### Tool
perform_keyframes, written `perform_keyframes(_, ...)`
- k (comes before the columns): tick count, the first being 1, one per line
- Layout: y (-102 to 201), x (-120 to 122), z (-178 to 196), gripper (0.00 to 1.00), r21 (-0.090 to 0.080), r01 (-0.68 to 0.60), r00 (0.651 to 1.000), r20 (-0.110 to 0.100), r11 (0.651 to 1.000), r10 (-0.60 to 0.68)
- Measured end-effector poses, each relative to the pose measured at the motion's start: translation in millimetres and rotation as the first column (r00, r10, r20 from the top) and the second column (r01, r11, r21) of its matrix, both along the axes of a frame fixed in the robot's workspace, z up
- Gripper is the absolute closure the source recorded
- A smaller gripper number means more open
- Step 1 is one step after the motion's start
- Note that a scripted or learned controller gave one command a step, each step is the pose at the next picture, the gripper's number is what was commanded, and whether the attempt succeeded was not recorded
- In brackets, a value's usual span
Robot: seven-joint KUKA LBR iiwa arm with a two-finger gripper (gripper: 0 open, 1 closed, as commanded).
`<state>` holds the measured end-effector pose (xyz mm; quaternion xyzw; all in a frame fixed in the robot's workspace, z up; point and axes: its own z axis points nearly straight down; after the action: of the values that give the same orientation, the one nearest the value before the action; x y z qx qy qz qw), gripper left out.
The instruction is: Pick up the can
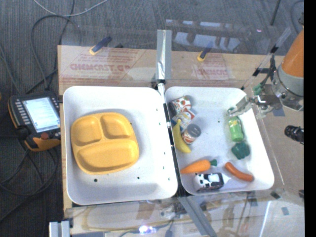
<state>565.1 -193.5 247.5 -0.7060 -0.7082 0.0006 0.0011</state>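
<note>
Toys are seen nearest in the right bin (pixel 264 179): a carrot (pixel 196 167) and a sausage (pixel 239 172). Farther back, the can (pixel 191 132) lies beside a banana (pixel 179 139). Farthest, the gripper (pixel 240 106) is held over the bin's right side, gripping nothing. The approach is judged unfinished; a leftward move over the can is called for.

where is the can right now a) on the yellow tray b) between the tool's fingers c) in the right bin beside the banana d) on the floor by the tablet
c: the can lies in the right bin, against the banana, while the tool is off near the bin's far right corner.
</note>
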Motion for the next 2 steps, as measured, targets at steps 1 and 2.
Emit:
perform_keyframes(1,12.8,-23.7,-23.1,0.00,-0.002,-0.078,0.997,-0.001,0.997,0.078)
perform_keyframes(2,14.8,-22.8,-14.8,1.00,0.002,-0.080,0.997,0.000,0.997,0.080)
